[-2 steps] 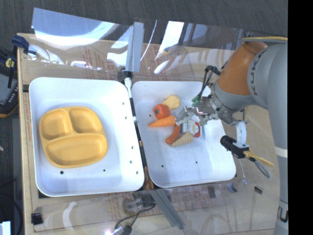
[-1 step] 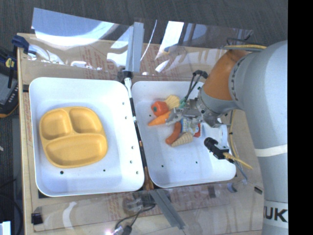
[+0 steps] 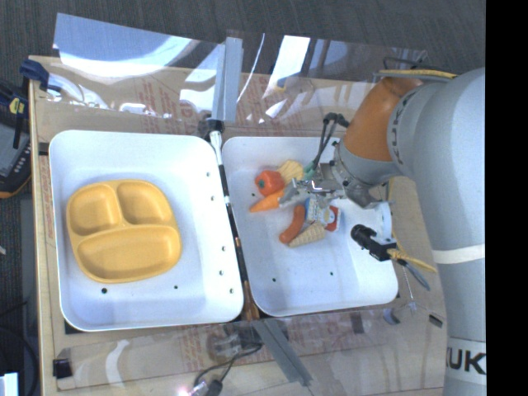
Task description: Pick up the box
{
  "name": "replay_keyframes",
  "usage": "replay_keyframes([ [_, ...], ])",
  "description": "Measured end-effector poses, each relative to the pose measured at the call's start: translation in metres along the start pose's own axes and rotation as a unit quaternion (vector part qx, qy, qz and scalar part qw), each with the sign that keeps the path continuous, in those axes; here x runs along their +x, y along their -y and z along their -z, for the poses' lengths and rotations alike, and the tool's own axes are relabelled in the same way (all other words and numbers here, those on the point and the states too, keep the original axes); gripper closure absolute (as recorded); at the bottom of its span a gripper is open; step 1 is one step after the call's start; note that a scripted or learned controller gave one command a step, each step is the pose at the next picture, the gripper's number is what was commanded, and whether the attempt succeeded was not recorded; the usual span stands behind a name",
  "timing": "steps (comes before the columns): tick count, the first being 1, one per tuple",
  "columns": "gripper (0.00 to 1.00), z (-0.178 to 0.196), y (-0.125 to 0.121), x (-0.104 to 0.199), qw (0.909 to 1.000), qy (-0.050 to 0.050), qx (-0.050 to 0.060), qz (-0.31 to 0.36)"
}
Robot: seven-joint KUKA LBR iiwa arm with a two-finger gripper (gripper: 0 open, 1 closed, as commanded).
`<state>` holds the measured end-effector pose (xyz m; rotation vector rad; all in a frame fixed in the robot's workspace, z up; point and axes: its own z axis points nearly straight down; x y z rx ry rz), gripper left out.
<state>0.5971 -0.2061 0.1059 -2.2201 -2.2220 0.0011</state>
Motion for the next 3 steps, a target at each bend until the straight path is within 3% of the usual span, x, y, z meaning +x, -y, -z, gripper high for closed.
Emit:
replay_keyframes([
  [1,0.00,-0.007,0.015,-0.002,0.9997,0.000,-0.003,0.024],
  [2,1.00,0.004,0.014,-0.003,0.9997,0.001,-0.003,0.026],
  [3,0.00,0.004,0.014,-0.003,0.9997,0.002,-0.003,0.026],
])
